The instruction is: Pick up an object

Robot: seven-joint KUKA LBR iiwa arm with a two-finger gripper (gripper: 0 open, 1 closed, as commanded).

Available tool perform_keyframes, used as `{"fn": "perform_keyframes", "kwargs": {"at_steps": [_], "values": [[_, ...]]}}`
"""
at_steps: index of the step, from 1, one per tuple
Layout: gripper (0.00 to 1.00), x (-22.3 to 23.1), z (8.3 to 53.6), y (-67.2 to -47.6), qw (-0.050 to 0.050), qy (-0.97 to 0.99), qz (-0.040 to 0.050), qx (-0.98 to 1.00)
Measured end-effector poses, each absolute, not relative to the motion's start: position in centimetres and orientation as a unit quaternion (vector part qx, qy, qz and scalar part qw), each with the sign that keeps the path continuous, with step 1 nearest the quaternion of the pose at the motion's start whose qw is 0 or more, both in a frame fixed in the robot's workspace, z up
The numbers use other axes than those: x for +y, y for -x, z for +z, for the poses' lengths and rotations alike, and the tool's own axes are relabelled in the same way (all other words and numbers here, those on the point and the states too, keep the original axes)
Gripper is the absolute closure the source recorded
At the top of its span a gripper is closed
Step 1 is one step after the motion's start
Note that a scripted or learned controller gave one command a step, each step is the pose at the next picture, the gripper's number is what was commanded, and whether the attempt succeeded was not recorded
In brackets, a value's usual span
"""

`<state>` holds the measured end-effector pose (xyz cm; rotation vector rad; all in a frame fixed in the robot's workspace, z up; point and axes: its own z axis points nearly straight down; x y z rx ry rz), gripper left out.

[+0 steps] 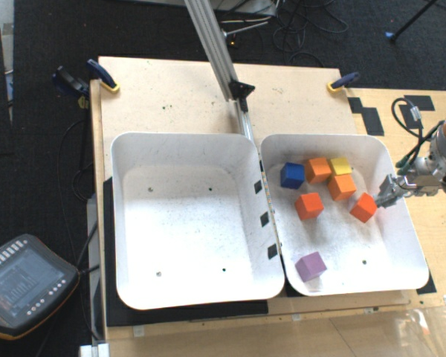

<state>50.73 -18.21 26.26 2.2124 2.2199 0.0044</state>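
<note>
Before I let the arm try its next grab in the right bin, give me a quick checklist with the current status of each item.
1. Blocks to pick sit in the right bin: ok, seven are there.
2. Hand near a target: ok, it sits at the bin's right wall beside an orange block.
3. Block already in the hand: cannot tell, the orange block touches or nearly touches the tip.
4. Easy loner available: ok, the purple block stands apart from the others.
5. Cluster spacing: not ok, the blue block, yellow block and nearby orange ones crowd together.
6. Left bin free to receive: ok.
</note>
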Motion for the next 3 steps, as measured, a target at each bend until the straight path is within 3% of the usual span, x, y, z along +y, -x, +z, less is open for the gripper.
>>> {"fn": "perform_keyframes", "kwargs": {"at_steps": [3], "values": [[1.0, -2.9, 25.5, -57.7, 0.001, -0.704, 0.0017, 0.71]]}}
